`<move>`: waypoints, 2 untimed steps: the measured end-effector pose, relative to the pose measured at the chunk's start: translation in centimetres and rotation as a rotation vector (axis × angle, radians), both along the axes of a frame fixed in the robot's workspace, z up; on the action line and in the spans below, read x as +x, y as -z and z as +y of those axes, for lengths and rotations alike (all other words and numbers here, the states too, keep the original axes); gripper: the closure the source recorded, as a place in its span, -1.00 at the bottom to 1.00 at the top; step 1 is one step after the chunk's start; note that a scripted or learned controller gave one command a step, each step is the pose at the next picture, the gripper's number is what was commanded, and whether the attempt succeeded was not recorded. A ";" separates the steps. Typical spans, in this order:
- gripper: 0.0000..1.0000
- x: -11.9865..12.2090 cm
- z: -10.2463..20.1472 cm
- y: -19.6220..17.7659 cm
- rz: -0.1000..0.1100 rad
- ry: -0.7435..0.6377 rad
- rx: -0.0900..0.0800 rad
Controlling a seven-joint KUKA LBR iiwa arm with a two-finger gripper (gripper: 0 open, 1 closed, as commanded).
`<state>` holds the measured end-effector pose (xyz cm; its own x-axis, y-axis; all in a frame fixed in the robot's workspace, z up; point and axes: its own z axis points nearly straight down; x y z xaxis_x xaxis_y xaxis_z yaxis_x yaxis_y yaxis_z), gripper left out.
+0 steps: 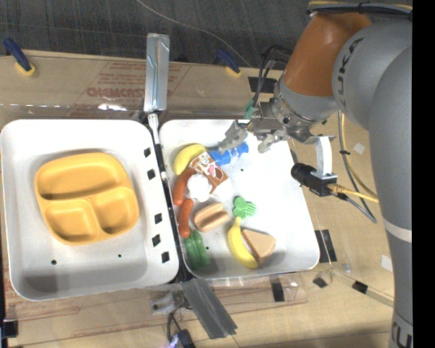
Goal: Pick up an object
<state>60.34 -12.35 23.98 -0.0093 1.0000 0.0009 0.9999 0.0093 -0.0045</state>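
Over the upper part of the right bin (297, 194), the gripper (248, 138) hangs with its 2 metal fingers spread apart, nothing between them; the left fingertip sits just above a small blue object (229, 153), though contact cannot be told. Going left to right: the left bin (14, 165) holds a smooth yellow 3-compartment tray (85, 196). Along the right bin's left side lie a yellow banana (188, 155), a printed packet (209, 170), a white round piece (198, 188), an orange carrot (182, 203), a hot dog bun (211, 215), a green leafy toy (243, 208) and a sandwich wedge (259, 243), all below-left of the gripper.
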 end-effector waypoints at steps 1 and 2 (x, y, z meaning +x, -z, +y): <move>-1.00 -0.2 0.2 14.8 -0.003 -0.111 -0.001; 1.00 -0.2 0.2 13.8 -0.002 -0.115 -0.001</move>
<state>60.10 -12.16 10.16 -0.1243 0.9922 -0.0005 0.9922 0.1243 -0.0027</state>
